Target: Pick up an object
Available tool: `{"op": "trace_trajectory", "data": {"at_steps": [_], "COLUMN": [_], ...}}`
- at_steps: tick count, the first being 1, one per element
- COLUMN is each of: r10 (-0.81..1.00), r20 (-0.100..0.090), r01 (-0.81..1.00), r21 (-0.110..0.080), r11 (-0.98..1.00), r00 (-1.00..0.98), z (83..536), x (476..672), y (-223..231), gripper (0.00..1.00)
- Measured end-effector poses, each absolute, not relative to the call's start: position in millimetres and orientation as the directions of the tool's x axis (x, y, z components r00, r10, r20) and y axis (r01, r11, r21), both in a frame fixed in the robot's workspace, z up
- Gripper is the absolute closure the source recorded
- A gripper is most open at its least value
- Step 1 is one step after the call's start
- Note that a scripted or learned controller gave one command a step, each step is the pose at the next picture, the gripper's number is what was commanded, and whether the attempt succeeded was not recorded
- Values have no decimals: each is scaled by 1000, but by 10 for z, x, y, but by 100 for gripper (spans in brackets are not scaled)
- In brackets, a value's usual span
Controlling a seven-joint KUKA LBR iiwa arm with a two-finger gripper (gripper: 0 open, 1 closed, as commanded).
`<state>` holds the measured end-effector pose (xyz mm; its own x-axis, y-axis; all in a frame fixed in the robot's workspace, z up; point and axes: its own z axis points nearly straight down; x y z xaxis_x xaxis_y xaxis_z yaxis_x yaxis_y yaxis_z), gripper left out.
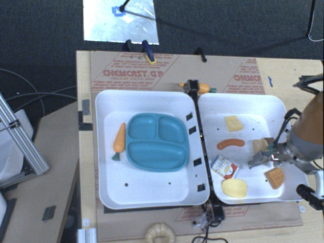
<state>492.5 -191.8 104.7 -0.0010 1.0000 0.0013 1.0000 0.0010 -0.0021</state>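
Cardboard (152,67) covers the bench under two white bins set side by side. Nearest the bottom edge of the frame, in the lower part of the right bin (276,105), lies a pale yellow rounded piece (235,188), with a small red and white packet (224,166) just up and left of it. To the lower right of the bin sits a waffle-like orange-brown square (275,177). The gripper (259,158) reaches in from the right edge of the frame, low over the bin floor between the packet and the square; its dark fingers (254,160) point left and look slightly apart, with nothing seen between them. A tan block (259,145) lies just above the fingertips, close to them; whether they touch it cannot be told. Left of that block is a red-orange sausage (231,144), and farther up the bin a pale yellow cheese-like cube (233,123).

The left bin (109,135) holds a blue divided plate (156,141) in its middle, and a carrot (119,138) lies upright in the frame just left of the plate. Beyond the bins, near the top of the frame, a shiny grey sheet (120,13) lies on dark carpet.
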Motion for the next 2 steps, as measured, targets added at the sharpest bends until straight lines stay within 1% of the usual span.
{"op": "trace_trajectory", "data": {"at_steps": [1, 2], "r10": [1000, 1000], "r20": [1, -1], "r01": [1000, 1000], "r21": [-1, 3], "r11": [1, 0], "r00": [-1, 0], "z": [836, 952], "x": [4930, 4940], "y": [-1914, -1922], "gripper": [0, 100]}}
